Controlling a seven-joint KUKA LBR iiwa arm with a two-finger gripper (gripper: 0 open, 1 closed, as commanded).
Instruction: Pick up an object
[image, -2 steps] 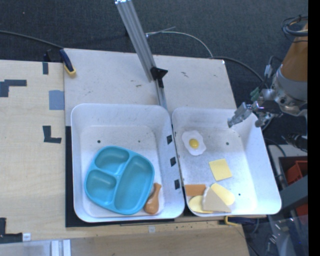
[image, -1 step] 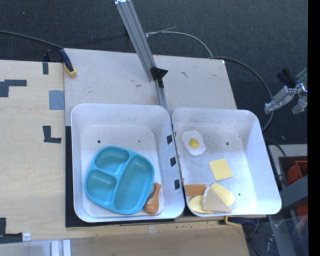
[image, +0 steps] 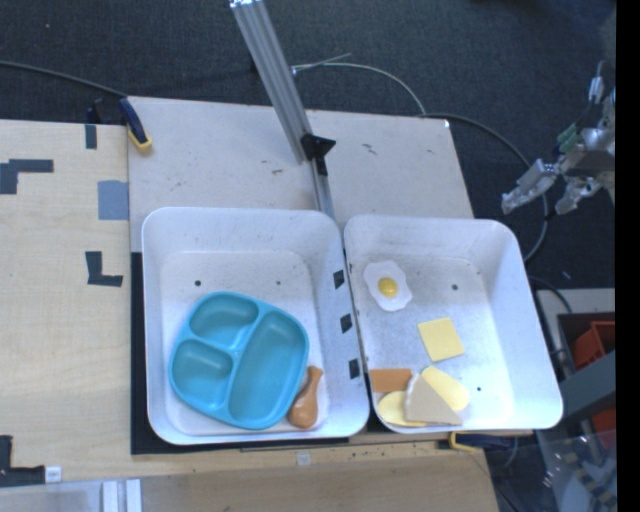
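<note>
My gripper (image: 548, 194) hangs at the far right, above and outside the back right corner of the right bin (image: 500, 240), with its fingers spread open and nothing between them. In the right bin lie a fried egg (image: 387, 285), a flat yellow cheese square (image: 441, 339), an orange block (image: 390, 380) and a pale wedge (image: 437, 396) resting on a yellow disc (image: 391, 409). The left bin (image: 160, 260) holds a blue divided plate (image: 240, 358) with a brown drumstick (image: 308, 398) by its right edge.
A slanted metal rail (image: 277, 80) runs from the top down to the seam between the bins. Cables (image: 440, 110) trail over the bench behind the right bin. A yellow and blue clip (image: 136, 126) lies at the bench's back left.
</note>
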